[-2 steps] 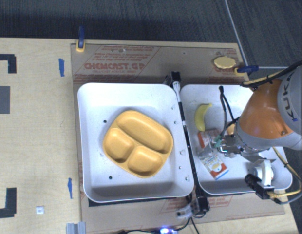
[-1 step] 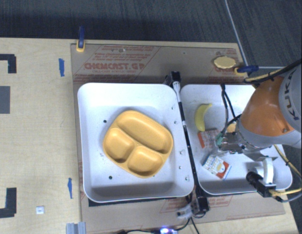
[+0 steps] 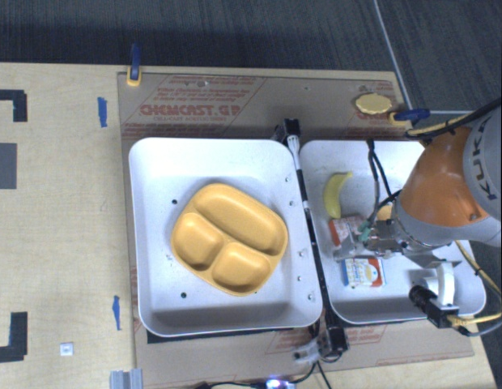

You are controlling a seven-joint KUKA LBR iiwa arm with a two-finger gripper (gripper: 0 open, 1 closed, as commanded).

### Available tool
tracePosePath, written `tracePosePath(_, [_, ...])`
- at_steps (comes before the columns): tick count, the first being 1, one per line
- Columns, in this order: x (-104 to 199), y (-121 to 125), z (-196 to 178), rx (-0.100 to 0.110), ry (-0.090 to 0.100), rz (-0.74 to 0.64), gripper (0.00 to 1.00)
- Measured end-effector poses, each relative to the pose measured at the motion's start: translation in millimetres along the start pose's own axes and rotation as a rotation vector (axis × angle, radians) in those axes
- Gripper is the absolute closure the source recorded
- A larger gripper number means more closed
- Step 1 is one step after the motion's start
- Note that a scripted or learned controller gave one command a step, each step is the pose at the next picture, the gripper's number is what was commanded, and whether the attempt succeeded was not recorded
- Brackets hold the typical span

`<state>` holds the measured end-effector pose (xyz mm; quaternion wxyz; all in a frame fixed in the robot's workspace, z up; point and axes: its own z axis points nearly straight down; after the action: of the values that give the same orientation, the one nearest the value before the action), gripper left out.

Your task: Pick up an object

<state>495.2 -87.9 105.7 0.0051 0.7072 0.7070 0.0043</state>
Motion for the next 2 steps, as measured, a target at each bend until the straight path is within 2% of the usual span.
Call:
tracePosePath(1, [-5.2,-14.4,19.4,0.009,0.002,-0.001,0.0])
tracePosePath(2, [-5.6,-13.0,9.7,0.005,0.001,0.0,1.0])
